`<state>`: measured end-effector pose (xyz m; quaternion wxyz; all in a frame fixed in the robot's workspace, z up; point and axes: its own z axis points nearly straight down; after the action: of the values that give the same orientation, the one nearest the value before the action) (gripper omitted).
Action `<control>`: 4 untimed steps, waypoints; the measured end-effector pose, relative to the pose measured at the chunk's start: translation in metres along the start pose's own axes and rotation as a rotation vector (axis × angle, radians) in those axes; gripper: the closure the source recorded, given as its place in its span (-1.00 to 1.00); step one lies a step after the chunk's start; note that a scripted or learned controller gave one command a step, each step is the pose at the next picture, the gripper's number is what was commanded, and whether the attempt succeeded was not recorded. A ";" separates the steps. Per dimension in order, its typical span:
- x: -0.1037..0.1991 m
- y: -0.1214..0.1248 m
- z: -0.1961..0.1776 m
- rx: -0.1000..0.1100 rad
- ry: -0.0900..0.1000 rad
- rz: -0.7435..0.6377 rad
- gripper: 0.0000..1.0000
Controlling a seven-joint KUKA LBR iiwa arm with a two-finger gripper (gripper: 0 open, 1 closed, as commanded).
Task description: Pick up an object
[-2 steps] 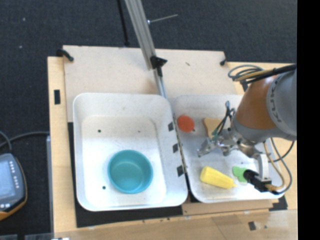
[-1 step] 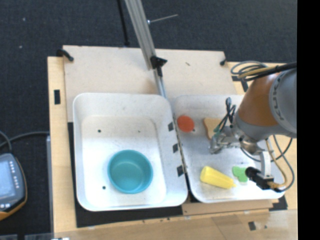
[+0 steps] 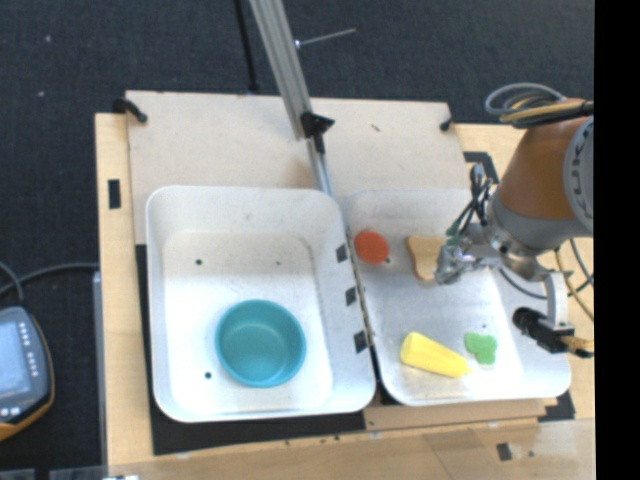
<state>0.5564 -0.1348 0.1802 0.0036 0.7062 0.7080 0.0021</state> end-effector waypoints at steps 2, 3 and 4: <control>-0.014 -0.002 -0.110 -0.001 -0.001 -0.001 1.00; -0.015 -0.001 -0.120 0.005 0.001 -0.003 1.00; 0.028 -0.002 -0.104 0.006 0.002 -0.003 1.00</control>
<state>0.5537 -0.1064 0.2840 0.0008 0.7053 0.7090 0.0005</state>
